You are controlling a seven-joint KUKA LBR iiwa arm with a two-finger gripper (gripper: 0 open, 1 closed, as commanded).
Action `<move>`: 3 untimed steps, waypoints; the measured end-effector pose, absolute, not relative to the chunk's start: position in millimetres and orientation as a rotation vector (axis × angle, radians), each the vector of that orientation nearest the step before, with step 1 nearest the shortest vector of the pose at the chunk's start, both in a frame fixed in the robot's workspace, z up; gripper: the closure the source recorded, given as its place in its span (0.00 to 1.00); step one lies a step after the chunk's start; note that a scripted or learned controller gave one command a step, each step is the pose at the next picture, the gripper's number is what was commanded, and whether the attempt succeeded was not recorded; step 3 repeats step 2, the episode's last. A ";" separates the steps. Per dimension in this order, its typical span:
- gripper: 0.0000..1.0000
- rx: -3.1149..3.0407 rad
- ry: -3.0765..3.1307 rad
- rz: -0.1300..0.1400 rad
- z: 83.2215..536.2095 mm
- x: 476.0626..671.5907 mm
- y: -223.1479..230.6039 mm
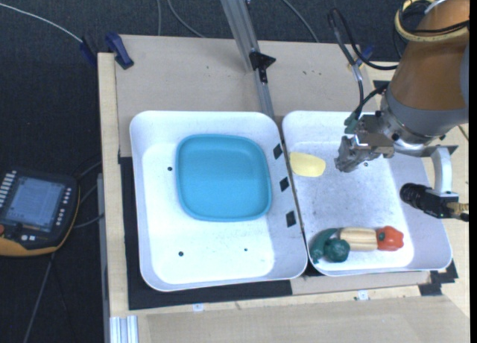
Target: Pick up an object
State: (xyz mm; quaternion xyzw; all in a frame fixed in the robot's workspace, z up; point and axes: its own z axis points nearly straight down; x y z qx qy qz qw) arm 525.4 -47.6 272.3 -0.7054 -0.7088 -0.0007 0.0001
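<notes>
My gripper [348, 158] hangs over the upper part of the right bin [417, 259], just right of a pale yellow object [306, 164] that lies near the bin's left wall. Nothing shows between its fingers. Along the bin's front edge lie a dark green rounded object [330, 247], a tan cylinder [359, 239] and a red piece [389, 238], side by side and touching.
The left bin [153, 207] holds a shallow blue square plate [223, 177]. A grey metal pole [237, 17] slants down to the gap between the bins. A black fitting [426, 197] sticks over the right bin's right edge. Cables lie on the dark floor behind.
</notes>
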 end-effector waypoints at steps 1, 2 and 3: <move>1.00 -2.216 -2.226 -0.002 272.7 534.6 5.7; 1.00 -2.216 -2.225 0.000 259.0 541.2 62.0; 1.00 -2.216 -2.225 0.000 259.0 541.2 62.0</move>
